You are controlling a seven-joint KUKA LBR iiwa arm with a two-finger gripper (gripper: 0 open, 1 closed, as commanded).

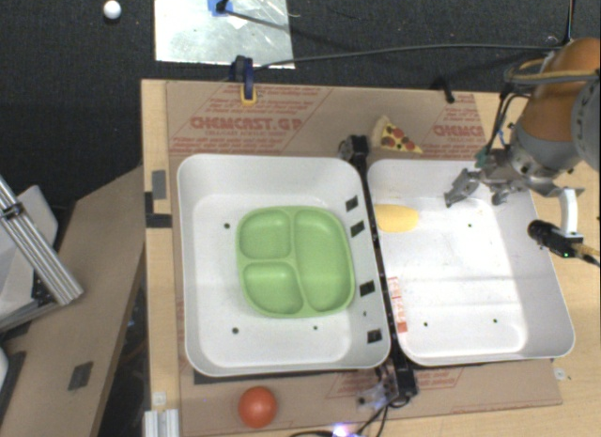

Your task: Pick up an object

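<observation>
A pale yellow, lemon-shaped object [396, 218] lies in the right bin [488, 322], near its left wall. My gripper [477, 188] hangs over the far right part of that bin, well to the right of the yellow object. Its fingers [457, 191] are spread apart with nothing between them. A green divided plate [294, 259] rests in the middle of the left bin [211, 238].
A toy pizza slice [395, 136] lies on the cardboard behind the right bin. A red-orange ball [257, 406] sits on the bench in front of the left bin. A blue and yellow clamp [245, 78] stands at the cardboard's far edge.
</observation>
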